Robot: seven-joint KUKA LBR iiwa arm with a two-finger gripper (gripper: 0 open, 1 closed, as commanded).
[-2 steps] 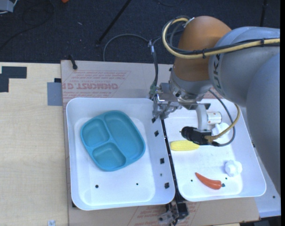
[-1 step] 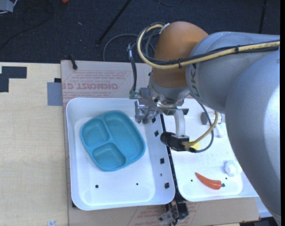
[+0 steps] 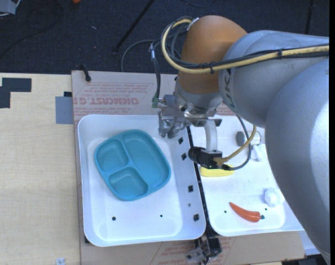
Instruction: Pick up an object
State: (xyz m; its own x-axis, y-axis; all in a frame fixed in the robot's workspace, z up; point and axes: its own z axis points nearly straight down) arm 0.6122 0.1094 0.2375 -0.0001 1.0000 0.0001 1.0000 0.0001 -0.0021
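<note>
Your gripper hangs by the blue plate's far edge, likely lining up a grasp, though you can't tell how open it is.

Bright, even light; white bins near overexposed; dark, dim floor beyond; slightly soft focus overall

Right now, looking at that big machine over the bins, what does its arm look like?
The arm is bulky, smooth and grey, built of rounded segments. Above the wrist sits a domed orange band. A yellow cable runs along the grey shell and loops around the orange part. At the end is a small grey metal gripper.
</note>
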